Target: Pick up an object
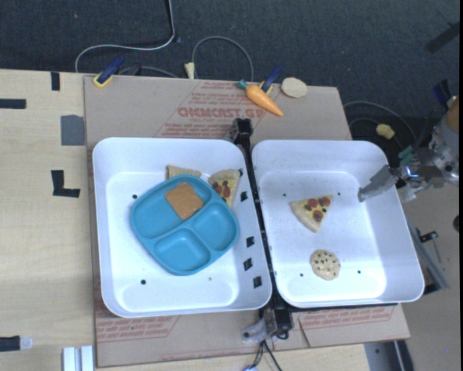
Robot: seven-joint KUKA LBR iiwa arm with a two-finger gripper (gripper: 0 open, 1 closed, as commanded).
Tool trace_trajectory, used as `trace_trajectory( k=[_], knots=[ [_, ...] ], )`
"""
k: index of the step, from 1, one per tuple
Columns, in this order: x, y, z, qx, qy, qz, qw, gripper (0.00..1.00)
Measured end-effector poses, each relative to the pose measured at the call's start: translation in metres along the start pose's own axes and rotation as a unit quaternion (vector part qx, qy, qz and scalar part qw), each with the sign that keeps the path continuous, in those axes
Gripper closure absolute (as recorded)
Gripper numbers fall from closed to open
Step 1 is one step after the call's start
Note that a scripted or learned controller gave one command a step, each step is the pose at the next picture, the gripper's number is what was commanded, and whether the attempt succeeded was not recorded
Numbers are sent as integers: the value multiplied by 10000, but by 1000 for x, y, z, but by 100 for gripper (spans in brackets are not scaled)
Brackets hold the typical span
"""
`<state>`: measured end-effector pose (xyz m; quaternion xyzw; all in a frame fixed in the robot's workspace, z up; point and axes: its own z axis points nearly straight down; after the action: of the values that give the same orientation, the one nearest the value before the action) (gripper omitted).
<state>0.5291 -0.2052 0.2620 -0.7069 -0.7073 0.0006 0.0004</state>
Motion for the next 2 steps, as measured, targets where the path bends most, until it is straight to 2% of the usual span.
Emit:
trace_trajectory(
  k=[1, 2],
  knots=[
    [58, 42, 85, 26, 17, -31, 10000, 0],
    [65, 50, 144, 25, 5, -4, 10000, 0]
  ],
)
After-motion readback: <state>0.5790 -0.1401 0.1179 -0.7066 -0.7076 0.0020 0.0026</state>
